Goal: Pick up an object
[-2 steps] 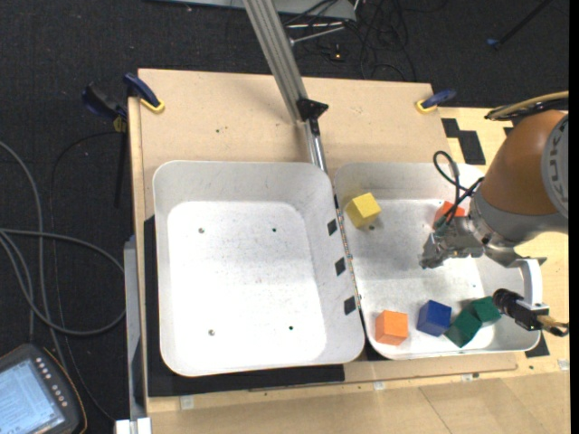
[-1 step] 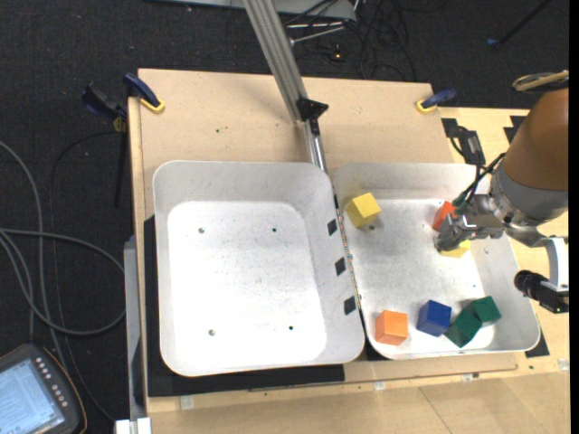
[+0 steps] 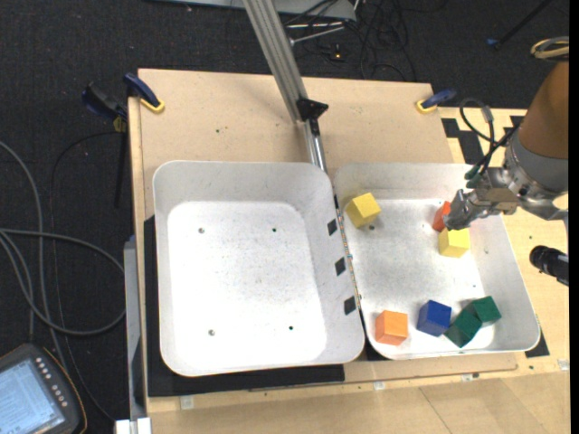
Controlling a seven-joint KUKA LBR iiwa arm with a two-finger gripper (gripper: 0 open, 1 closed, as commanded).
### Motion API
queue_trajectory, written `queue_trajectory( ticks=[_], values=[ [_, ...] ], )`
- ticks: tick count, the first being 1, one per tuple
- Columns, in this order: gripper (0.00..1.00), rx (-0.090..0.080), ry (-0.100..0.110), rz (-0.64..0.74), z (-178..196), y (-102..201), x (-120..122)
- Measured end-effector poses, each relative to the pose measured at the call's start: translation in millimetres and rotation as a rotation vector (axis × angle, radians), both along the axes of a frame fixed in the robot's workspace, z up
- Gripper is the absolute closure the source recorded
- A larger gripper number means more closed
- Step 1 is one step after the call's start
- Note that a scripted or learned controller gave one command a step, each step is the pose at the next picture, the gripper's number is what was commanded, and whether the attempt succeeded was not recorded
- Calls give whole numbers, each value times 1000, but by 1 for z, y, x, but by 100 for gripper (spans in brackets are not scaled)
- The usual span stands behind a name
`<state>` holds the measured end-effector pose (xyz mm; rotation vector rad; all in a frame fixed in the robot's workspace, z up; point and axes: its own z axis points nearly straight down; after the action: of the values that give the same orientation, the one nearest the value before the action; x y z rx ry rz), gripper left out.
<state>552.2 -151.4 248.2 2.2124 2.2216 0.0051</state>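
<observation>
My gripper hangs over the upper right part of the right bin, at the end of the grey arm with the orange band. A small red piece shows right against its left side. A yellow block lies just below it. I cannot tell whether either touches the gripper. Another yellow block sits at the bin's upper left. Along the front edge lie an orange block, a blue block and two green blocks.
The left bin stands beside the right one, joined by black clips at the shared edge. A slanted metal pole comes down to the bench behind the bins. Clamps sit at the bench's back corners.
</observation>
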Motion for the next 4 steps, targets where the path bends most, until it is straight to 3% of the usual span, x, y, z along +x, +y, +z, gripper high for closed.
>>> queue_trajectory(
  ticks=[1, 4],
  values=[
    [100, 1, 4, -1, 19, 0, 1],
    [100, 3, 6, 5, 7, 173, 3]
  ],
)
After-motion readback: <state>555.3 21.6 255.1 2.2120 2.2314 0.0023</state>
